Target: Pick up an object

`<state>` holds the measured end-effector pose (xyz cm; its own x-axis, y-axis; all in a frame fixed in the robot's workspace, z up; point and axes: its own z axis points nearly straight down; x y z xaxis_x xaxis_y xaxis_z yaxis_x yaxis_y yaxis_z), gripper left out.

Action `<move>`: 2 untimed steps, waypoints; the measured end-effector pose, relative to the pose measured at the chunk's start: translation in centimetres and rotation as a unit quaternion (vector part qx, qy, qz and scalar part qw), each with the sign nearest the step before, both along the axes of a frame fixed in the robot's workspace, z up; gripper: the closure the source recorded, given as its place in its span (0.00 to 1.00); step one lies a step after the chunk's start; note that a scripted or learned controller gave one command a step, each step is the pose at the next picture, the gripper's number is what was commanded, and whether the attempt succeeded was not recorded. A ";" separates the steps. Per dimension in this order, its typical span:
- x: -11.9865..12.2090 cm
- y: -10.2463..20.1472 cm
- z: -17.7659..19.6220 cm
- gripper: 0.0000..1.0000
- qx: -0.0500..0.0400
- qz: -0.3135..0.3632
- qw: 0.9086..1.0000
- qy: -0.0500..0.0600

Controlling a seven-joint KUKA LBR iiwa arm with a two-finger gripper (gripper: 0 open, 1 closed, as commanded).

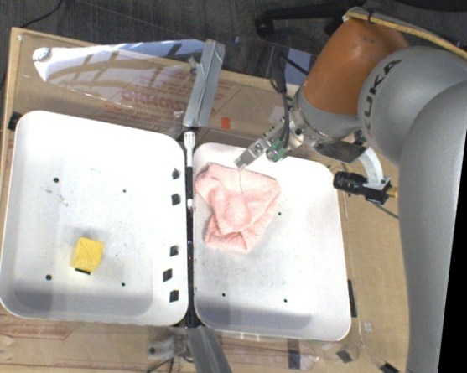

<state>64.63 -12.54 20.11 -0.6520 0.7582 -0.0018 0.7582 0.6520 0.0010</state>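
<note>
A: Operator, where do you find the hand (pixel 259 153)?

B: You see it at the far rim of the right bin (pixel 326 260), below the grey arm (pixel 427 121) and its orange band (pixel 351 56). Its metal fingers (pixel 249 157) slant down and to your left, toward the far corner of that bin beside the divider between the two bins.

A: And the pink cloth (pixel 235 205)?

B: It lies crumpled in the far left part of the right bin, close to the divider. Its far edge sits just under the fingertips. You can see a thin pale thread or fold rising from the cloth toward the hand, but whether the tips touch the fabric is too small to tell.

A: Is the hand holding it?

B: You cannot tell. The fingers overlap at this slant, so how far apart they stand is not visible, and no cloth shows between them. The bulk of the cloth rests on the bin floor, on the near side of the hand.

A: Anything else on the table (pixel 110 90)?

B: A small yellow block (pixel 87 255) lies in the left bin (pixel 43 158), toward its near left corner, well apart from the hand and the cloth.
</note>
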 end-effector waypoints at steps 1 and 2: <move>-2.7 1.7 -0.5 1.00 0.000 -0.218 0.976 0.004; -1.4 1.9 -8.5 1.00 0.001 -0.181 0.983 0.004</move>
